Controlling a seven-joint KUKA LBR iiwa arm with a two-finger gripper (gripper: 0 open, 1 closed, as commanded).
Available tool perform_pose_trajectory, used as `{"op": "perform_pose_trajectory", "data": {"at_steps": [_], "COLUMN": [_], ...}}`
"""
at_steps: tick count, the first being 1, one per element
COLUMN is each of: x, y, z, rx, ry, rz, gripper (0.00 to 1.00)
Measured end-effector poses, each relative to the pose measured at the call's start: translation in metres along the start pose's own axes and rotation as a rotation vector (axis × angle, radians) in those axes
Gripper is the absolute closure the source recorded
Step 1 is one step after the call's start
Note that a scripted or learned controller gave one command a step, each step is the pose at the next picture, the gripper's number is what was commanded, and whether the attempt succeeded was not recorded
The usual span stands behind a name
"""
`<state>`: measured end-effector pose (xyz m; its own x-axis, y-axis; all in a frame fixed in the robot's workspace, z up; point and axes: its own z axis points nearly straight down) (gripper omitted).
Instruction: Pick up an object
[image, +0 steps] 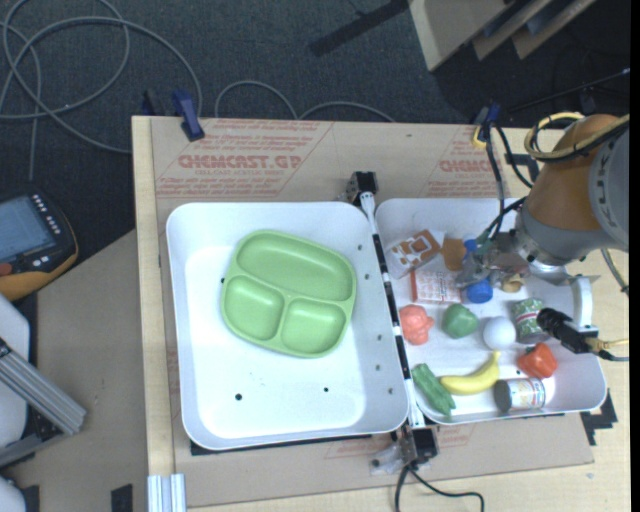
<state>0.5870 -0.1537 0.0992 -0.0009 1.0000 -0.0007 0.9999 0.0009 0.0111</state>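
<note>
Where hand (480, 268) hovers, blue ball (480, 292) below.

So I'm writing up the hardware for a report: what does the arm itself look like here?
The arm is a rounded grey body with a broad orange band above the wrist. Black cables loop around it, and the gripper end is a darker cluster of metal parts.

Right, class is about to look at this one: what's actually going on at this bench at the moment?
A grey robot arm with an orange band reaches in from the right over the right bin, which holds a jumble of small things: a banana, a white ball, a green ball and a blue piece among them. Its gripper sits low by the blue piece, but whether it has anything is not clear. The left bin holds a green divided plate, lying untouched.
</note>
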Motion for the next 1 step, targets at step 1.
{"op": "perform_pose_trajectory", "data": {"at_steps": [1], "x": [0.1137], "y": [-0.0182], "z": [-0.0861], "rx": [0.010], "ry": [0.002], "rz": [-0.002], "gripper": [1.00]}}
